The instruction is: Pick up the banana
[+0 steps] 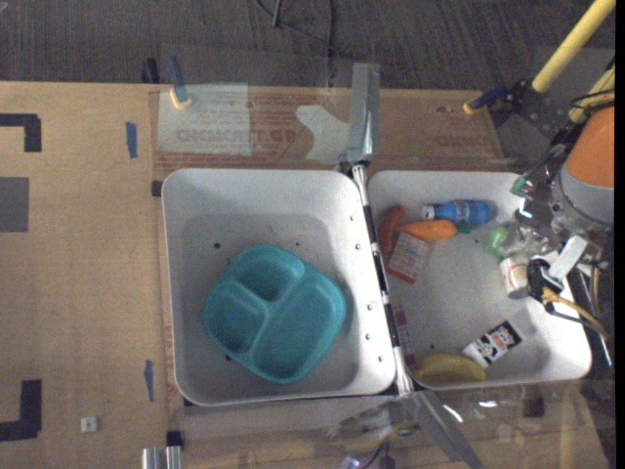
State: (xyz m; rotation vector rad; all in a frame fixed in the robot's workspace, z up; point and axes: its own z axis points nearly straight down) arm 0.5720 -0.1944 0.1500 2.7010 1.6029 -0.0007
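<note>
My banana (449,367) lies in the right bin (576,352), tucked against its near wall close to the corner by the divider between the two bins, its long axis running roughly left to right along that wall. My claw (535,262) hangs over the far right side of the same bin, so the banana sits toward the near edge and to the left of me, with a small black-and-white carton (498,341) lying between us, just beside the banana's right end. I judge I would need to travel down the view and leftward, then close across the banana's short width, minding the carton and the bin wall. My arm comes in from the right, its orange band (598,156) above the wrist, cables trailing beside it. Whether my claw is spread or pressed together I cannot tell; it is too cluttered at the tip. Further off in my bin lie a blue bottle (459,210), an orange carrot-like piece (430,231) and a small packet (408,257); the left bin (195,203) holds a teal divided plate (275,311)
</note>
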